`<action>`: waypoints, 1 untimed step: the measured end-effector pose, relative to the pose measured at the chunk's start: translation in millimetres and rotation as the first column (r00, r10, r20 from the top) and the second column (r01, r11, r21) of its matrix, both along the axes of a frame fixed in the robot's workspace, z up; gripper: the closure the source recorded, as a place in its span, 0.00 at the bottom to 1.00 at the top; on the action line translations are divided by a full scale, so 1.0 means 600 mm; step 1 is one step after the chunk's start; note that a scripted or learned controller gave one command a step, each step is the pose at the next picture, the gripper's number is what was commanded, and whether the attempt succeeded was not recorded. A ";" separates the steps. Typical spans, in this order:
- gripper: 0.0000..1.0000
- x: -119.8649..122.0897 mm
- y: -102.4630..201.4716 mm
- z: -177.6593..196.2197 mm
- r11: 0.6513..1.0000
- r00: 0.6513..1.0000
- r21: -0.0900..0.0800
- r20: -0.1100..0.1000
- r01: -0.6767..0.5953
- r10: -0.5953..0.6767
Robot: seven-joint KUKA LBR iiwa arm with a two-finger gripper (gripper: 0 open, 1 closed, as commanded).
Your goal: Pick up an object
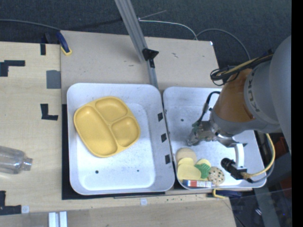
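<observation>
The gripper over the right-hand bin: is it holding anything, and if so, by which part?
Cannot be told. The gripper hangs over the right bin, just above the food pile; nothing visible in its grasp.

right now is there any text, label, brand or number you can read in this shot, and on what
No text reads clearly anywhere in this view.
Red and white tube at the front edge of the right bin: it may carry print, but it is too small and blurred to read.
Yellow divided tray in the left bin: plain, no markings.
Clear bottle on the bench at left: no label that can be read.
</observation>
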State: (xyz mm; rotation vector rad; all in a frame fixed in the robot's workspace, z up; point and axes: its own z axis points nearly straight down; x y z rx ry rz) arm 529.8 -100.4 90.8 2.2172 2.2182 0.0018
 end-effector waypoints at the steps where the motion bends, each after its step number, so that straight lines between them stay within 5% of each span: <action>1: 1.00 0.025 0.132 0.170 1.000 1.000 0.005 0.002 -0.008 0.008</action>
